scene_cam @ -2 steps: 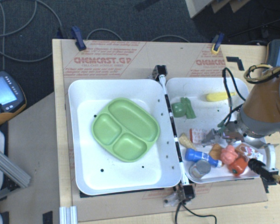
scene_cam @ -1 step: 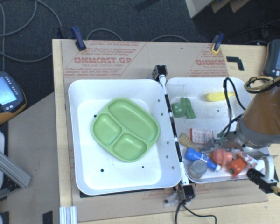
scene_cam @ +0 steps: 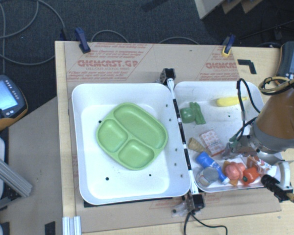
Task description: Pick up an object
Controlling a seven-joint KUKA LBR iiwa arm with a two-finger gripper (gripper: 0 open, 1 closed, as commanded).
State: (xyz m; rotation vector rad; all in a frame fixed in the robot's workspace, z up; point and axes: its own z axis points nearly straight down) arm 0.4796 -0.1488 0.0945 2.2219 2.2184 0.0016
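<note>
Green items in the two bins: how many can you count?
2. A green divided plate lies in the left bin; a small green toy lies near the right bin's left wall. More may be hidden under the arm.

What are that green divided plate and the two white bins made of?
Green plate: probably molded plastic, matte, judging by its even color and soft rounded compartment edges. White bins: likely thin plastic too, smooth and slightly glossy with rounded corners, though the look leaves it open.

The arm point(scene_cam: 279, 124) is a thick rounded body with a broad orange band over a grey wrist section. A thin black cable point(scene_cam: 242, 102) loops along its side. Below the wrist sit pale metal fittings and a small black end piece.
</note>
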